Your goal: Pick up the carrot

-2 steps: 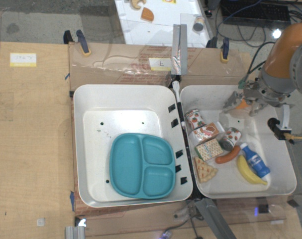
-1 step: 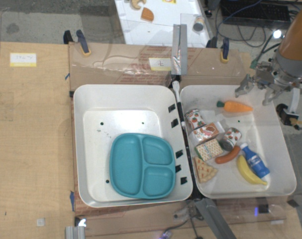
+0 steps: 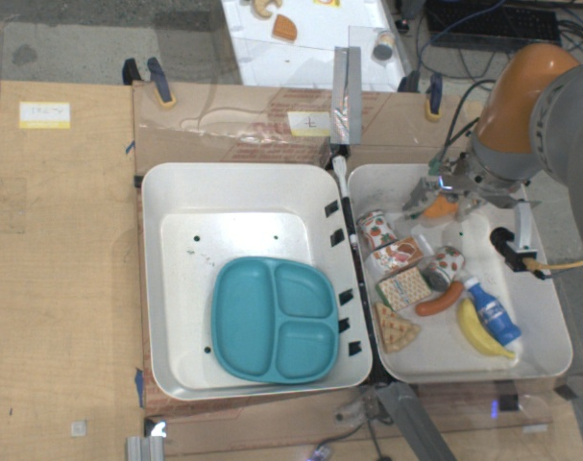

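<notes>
The carrot is a small orange piece near the back of the right bin, partly covered from above. My gripper is down in that bin directly over the carrot, at or just above it. The grey arm with its orange band reaches in from the right. Whether the carrot is gripped cannot be made out.
The right bin also holds two red-and-white packets, a cracker box, a small can, a sausage, a waffle slice, a banana and a blue bottle. A teal divided plate lies in the left bin.
</notes>
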You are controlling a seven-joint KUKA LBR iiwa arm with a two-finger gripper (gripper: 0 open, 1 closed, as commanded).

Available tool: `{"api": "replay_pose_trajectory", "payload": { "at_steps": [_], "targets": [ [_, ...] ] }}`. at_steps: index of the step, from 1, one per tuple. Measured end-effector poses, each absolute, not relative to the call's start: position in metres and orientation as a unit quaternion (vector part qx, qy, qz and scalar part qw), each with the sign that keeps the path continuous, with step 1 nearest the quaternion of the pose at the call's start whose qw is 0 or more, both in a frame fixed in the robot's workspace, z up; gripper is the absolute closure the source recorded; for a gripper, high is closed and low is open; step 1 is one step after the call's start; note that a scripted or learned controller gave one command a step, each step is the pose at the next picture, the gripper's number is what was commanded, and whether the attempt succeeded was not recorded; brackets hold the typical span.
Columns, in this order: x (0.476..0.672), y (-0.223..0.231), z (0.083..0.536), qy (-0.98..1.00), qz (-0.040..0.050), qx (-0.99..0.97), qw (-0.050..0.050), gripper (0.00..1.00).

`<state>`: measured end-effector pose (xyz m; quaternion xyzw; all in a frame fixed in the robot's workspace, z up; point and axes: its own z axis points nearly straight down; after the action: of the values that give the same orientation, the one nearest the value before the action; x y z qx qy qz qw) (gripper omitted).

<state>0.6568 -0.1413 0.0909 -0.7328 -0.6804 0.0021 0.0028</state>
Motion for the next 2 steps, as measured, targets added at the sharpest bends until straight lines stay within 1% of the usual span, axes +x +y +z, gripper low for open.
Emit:
{"api": "replay_pose_trajectory", "payload": {
  "at_steps": [1, 2],
  "targets": [
    [0.659, -0.185, 0.122, -0.7, -0.0007, -0.715, -0.002, 0.0],
    [0.647, -0.151, 0.104, -0.788, -0.0038, -0.615, -0.012, 0.0]
  ]
}}
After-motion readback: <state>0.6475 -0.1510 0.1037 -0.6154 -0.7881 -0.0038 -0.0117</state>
